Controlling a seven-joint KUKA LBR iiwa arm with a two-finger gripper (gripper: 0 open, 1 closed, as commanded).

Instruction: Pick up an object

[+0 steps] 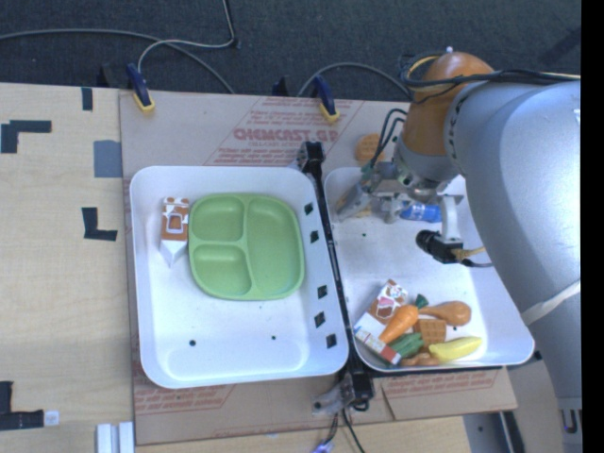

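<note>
While lowered into the right bin point(491, 343), the gripper point(373, 196) is seen at that bin's far left corner.
Whether the gripper is spread or pressed together cannot be told; nothing is seen pinched. A blue item point(422, 213) lies just beside it under the wrist. Toy food is piled at the near edge: a carrot point(398, 323), a yellow piece point(456, 348), a small carton point(388, 301). A green divided plate point(247, 245) and a small box point(174, 225) are seen in the left bin point(226, 361) on the counter point(57, 281).
</note>
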